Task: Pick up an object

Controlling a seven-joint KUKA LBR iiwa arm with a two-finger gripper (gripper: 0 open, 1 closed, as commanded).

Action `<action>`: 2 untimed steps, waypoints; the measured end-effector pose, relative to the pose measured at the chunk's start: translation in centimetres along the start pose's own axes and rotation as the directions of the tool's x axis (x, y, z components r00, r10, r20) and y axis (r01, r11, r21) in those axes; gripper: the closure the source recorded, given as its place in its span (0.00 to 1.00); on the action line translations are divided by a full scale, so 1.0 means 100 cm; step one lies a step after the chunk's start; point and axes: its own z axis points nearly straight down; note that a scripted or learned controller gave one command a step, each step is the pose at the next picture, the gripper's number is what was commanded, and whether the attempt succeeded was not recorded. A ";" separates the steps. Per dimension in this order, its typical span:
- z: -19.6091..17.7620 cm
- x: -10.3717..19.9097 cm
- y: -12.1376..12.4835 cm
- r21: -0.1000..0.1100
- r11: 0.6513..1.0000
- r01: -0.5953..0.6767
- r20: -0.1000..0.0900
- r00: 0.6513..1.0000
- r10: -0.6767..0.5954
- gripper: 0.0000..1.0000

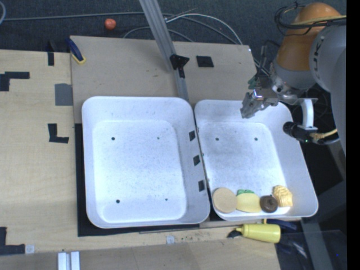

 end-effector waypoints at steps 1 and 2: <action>-0.053 0.000 0.001 -0.001 1.000 0.000 0.000 1.000 0.000 1.00; -0.044 0.052 -0.004 0.004 1.000 0.004 -0.002 1.000 -0.004 1.00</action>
